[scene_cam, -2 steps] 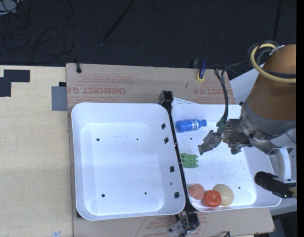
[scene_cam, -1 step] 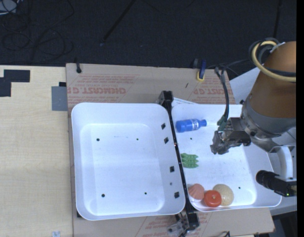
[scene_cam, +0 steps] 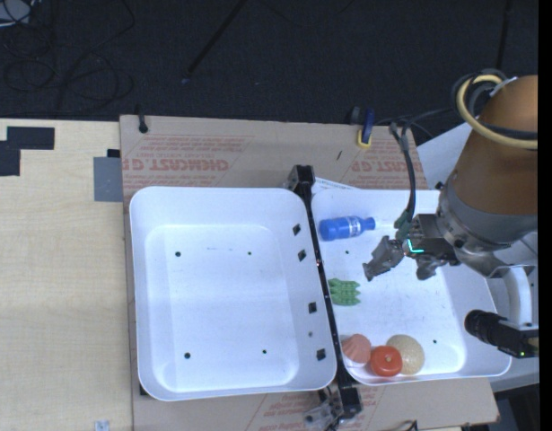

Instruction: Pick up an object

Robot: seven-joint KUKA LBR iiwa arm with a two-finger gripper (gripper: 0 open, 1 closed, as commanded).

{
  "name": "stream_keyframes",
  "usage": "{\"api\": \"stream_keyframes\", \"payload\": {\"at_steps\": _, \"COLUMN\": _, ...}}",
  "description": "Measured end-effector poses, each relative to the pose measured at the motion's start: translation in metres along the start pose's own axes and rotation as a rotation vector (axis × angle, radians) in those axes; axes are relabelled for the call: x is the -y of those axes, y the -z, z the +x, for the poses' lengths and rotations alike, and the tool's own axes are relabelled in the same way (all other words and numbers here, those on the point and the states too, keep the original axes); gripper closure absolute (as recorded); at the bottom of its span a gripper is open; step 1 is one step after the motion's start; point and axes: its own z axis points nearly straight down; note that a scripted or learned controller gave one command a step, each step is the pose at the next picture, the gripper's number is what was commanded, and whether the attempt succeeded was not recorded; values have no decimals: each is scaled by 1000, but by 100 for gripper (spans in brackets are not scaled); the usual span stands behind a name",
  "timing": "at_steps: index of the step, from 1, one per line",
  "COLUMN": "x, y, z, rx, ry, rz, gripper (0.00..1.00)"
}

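Gripper hangs mid right bin, finger state unreadable, nothing visibly held. 5 pick candidates: blue bottle at 10 o'clock, green toy at 8, 3 round pieces toward 6.

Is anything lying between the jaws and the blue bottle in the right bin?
Nothing visible does. The gripper hangs over the right bin, with bare white floor between it and the blue bottle up-left of it. The green object lies lower left, and the three round items sit at the bin's near edge, off that line.
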Motion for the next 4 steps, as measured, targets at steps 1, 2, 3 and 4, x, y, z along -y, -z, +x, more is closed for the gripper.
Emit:
{"api": "stream_keyframes", "payload": {"at_steps": 1, "x": 0, "y": 9, "z": 0, "rx": 0, "ry": 3, "rz": 3, "gripper": 100}}
{"api": "stream_keyframes", "payload": {"at_steps": 2, "x": -40, "y": -30, "z": 89, "rx": -2, "ry": 6, "rz": -1, "gripper": 100}}
{"api": "stream_keyframes", "payload": {"at_steps": 3, "x": -93, "y": 33, "z": 90, "rx": 0, "ry": 2, "rz": -13, "gripper": 100}}
{"api": "stream_keyframes", "payload": {"at_steps": 4, "x": -33, "y": -62, "z": 79, "rx": 1, "ry": -3, "rz": 9, "gripper": 100}}
